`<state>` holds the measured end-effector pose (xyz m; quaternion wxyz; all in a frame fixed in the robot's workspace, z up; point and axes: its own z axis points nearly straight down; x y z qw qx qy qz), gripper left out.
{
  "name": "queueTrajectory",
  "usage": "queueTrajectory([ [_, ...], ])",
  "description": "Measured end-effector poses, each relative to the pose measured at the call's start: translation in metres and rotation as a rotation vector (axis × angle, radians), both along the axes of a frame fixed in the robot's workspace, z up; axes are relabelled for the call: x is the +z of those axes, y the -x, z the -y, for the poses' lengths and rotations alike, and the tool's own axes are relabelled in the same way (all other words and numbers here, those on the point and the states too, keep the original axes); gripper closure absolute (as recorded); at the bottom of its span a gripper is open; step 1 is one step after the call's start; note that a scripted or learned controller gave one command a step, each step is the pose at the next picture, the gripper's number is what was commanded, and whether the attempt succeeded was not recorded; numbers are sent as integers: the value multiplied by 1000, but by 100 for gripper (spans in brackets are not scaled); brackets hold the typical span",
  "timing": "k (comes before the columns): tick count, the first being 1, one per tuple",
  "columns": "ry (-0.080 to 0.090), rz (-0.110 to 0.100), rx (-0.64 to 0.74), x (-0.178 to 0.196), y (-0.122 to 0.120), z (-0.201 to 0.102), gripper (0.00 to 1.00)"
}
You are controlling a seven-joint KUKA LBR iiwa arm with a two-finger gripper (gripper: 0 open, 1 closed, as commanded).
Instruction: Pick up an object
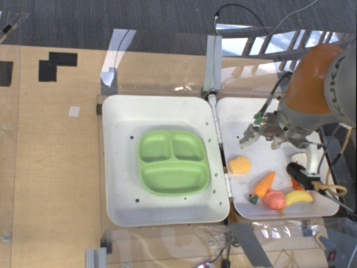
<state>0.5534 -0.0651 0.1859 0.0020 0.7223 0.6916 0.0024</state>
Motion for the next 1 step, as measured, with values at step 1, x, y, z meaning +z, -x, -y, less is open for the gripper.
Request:
queueTrajectory([
  [1, 0, -4, -1, -76, 45, 37, 0],
])
